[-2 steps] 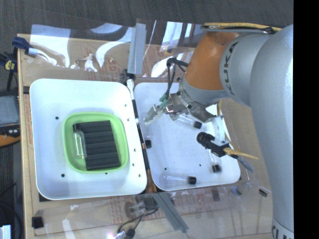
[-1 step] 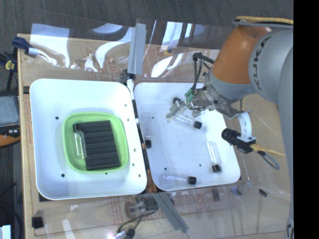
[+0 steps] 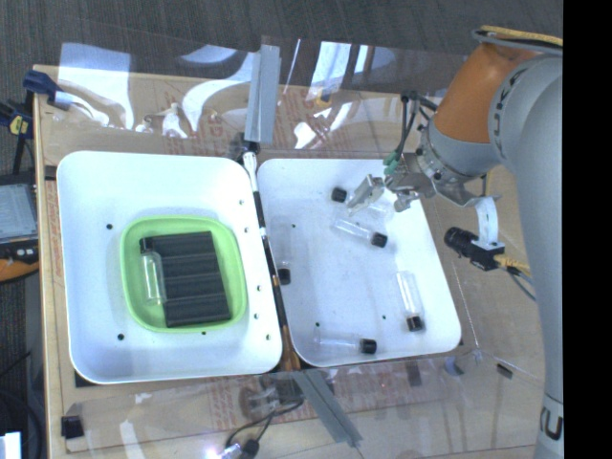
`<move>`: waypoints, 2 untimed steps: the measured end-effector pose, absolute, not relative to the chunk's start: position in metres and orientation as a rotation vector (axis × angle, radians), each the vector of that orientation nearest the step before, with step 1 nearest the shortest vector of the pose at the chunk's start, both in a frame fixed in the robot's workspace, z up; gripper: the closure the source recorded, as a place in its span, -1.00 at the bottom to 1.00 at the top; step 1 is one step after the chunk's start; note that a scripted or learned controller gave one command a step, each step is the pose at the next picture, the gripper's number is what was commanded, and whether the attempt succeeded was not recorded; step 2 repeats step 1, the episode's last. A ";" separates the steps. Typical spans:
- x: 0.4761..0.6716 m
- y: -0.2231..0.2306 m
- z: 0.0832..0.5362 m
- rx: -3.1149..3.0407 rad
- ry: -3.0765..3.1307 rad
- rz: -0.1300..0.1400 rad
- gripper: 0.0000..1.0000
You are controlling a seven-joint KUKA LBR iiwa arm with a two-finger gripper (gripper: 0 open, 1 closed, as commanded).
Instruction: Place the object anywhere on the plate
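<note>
Gripper [image 3: 381,191] sits over the upper part of the right bin [image 3: 435,256], fingers spread, nothing between them; a clear vial [image 3: 359,230] with a black cap lies just below them on the bin floor. Two more vials lie in the same bin, one near the right wall [image 3: 410,299] and one at the bottom edge [image 3: 342,344]. Green plate [image 3: 129,256] is in the left bin [image 3: 86,189], carrying a black ridged block [image 3: 191,277] with another vial [image 3: 151,273] along the block's left side.

left bin [image 3: 81,256] | right bin [image 3: 325,285] | bench [image 3: 143,127] | metal divider bar [image 3: 260,94]
</note>
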State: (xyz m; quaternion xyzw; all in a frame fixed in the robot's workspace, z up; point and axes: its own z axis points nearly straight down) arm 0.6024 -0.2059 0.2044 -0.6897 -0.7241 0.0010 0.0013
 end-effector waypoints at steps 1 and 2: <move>0.604 -0.211 0.275 -2.183 -2.258 0.000 -1.00; 0.604 -0.211 0.275 -2.183 -2.258 0.000 -1.00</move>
